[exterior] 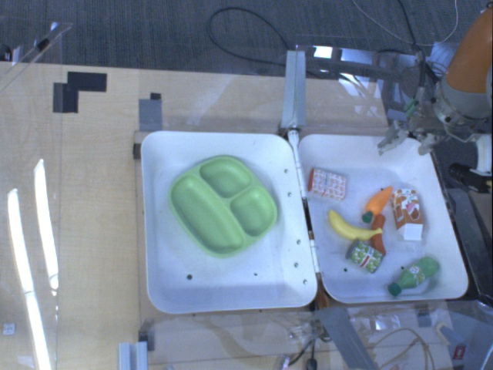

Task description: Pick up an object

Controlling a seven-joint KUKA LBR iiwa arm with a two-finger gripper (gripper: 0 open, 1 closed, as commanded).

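Altogether six items in right bin (pixel 454 284), one green tray (pixel 223 204); end effector (pixel 404 139) spread.

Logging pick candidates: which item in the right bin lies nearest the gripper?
The orange carrot. It lies highest in the right bin, closer to the gripper than the juice carton beside it.

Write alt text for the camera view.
Gripper hovers over the right bin's far edge, above a banana, carrot, carton, bottle, can and packet. The left bin holds a green tray.
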